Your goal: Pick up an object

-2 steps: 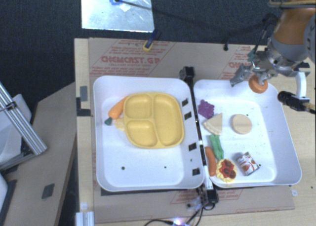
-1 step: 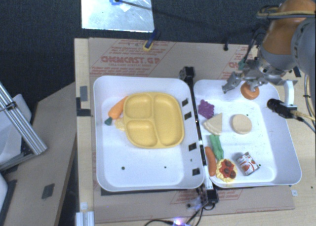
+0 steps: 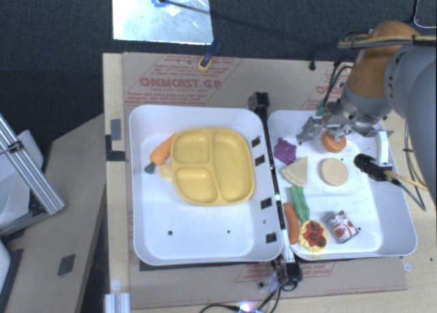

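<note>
Camera view gives you red print on the cardboard (image 3: 179, 80) behind the bins, too blurry to read; same for the small packet (image 3: 341, 226) in the right bin (image 3: 399, 233); the gripper (image 3: 326, 126) sits at that bin's back, just beside an orange round thing (image 3: 334, 143); the arm (image 3: 396, 65) hides its tips, so I can't tell its state; the yellow tray (image 3: 208, 165) half covers a carrot (image 3: 160, 150).
</note>
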Robot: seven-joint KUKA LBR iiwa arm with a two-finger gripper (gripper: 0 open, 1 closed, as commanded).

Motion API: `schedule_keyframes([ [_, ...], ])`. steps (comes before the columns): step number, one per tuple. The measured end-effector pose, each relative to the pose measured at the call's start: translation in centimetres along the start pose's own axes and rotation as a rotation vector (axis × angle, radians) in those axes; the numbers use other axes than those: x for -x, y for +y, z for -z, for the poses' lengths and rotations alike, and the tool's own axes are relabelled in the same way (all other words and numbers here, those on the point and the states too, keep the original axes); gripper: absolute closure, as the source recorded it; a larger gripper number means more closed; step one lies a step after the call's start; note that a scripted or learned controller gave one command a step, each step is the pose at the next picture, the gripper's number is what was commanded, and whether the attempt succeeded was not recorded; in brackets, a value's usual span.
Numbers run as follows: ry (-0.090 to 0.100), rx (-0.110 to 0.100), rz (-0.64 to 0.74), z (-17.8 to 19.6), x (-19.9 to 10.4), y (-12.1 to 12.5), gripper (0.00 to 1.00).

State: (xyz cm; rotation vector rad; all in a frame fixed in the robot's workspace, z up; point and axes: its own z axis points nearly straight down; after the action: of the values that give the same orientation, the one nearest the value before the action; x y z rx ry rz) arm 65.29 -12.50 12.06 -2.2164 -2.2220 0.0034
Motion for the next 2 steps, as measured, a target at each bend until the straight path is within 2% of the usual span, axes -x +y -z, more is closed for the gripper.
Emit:
schedule_keyframes([
  [1,-0.001,0.007,-0.001,-2.5,0.0,0.2,0.00],
  [2,-0.002,0.011,0.001,-1.4,0.0,0.3,1.00],
])
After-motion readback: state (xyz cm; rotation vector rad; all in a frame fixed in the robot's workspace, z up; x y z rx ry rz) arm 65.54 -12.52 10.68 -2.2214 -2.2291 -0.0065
